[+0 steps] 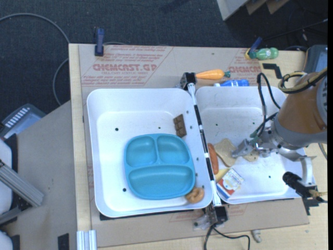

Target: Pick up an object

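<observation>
My gripper is down low in the right bin, at its left-centre. It hangs just right of a tan bread slice and seems to touch the slice's edge. A small tan scrap lies under the wrist. An orange-red sausage lies along the bin's left wall. A white, blue and yellow packet rests at the front left corner. The grey arm with its orange band comes in from the right and covers the bin's right side.
The left bin holds a blue divided plate, a brown chocolate piece and a tan pretzel. Behind the bins lie an orange carrot, a blue item and a green bottle.
</observation>
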Controlling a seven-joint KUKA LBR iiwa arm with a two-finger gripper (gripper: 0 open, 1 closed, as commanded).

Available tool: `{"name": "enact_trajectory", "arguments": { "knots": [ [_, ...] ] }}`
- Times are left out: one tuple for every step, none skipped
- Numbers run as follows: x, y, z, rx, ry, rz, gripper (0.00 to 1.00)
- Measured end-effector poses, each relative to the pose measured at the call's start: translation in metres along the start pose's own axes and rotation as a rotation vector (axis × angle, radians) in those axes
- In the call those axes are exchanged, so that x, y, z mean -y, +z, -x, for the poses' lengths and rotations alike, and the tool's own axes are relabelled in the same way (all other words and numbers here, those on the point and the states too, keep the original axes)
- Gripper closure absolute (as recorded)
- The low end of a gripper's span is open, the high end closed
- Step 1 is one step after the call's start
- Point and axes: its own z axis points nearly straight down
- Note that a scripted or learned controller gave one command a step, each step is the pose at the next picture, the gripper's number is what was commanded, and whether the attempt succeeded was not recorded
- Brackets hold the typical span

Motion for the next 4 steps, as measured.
{"name": "enact_trajectory", "arguments": {
  "knots": [
    [-0.016,-0.06,0.054,0.002,0.001,0.0,0.0],
    [-0.05,0.002,0.01,-0.001,-0.002,-0.003,0.0],
    [-0.014,0.002,0.013,-0.002,-0.001,-0.004,0.0],
    [-0.015,-0.009,0.013,0.001,0.0,0.002,1.0]
  ]
}}
